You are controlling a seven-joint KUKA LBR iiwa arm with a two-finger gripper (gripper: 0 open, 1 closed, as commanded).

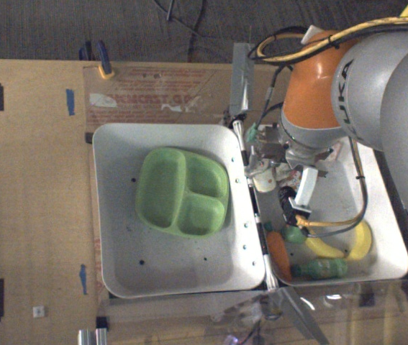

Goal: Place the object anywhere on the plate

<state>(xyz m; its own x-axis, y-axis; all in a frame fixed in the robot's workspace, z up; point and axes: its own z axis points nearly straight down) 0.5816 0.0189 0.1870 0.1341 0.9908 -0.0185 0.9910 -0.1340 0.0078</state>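
A green divided plate (183, 191) lies in the left white bin (117, 250), a little above its middle. My gripper (265, 169) hangs over the left side of the right bin (387, 261), close to the wall between the two bins. A small whitish piece (263, 181) shows at its tip; I cannot tell whether it is a held object or part of the gripper. Below the gripper, on the right bin's floor, lie a yellow banana (337, 246), an orange carrot (279, 254), a green vegetable (322, 268) and a small green piece (293, 234).
The grey arm with its orange band (315, 85) covers the upper right bin, and cables (333, 225) loop down from the wrist. A metal divider (250, 192) runs between the bins. Brown cardboard (31, 192) covers the bench to the left.
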